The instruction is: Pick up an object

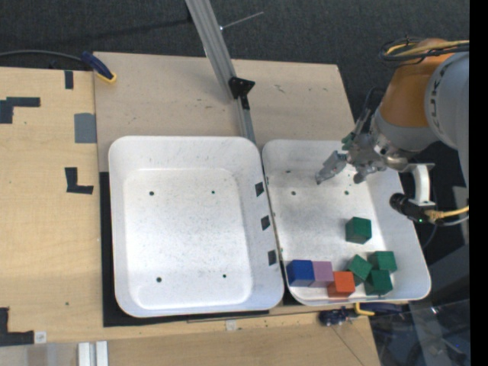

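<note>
The bench [191, 97] fills most of the frame, and two white bins stand on it side by side. The left bin [187, 223] is at the centre. The right bin [305, 204] is at the right. The arm [423, 97] enters from the upper right. Its gripper [341, 171] hangs over the upper part of the right bin, jaws spread apart with nothing between them. Blocks lie in that bin's lower part: one green block [358, 229] alone, then lower a blue block [300, 271], a purple block [322, 271], an orange block [343, 282] and three more green blocks [375, 270].
</note>
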Motion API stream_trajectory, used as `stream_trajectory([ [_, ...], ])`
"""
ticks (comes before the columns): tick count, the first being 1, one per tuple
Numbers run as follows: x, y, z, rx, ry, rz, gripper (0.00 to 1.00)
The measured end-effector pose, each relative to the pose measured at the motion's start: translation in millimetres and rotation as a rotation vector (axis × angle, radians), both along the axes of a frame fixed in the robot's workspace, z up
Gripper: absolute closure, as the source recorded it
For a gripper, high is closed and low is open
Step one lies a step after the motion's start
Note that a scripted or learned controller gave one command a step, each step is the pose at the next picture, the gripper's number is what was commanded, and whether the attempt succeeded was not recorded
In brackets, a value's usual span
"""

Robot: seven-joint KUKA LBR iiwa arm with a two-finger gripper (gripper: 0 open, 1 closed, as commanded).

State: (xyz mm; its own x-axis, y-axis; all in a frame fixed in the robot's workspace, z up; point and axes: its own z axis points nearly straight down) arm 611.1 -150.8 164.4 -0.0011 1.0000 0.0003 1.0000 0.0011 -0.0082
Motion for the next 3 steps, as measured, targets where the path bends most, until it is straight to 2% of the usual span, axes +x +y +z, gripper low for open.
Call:
stream_trajectory([
  [1,-1.0,-8.6,-49.8,-0.001,-0.001,-0.001,0.0],
  [2,-2.1,-7.7,-74.5,-0.001,-0.003,0.0,0.0],
  [3,-1.2,-6.7,-63.1,0.0,-0.005,0.002,1.0],
])
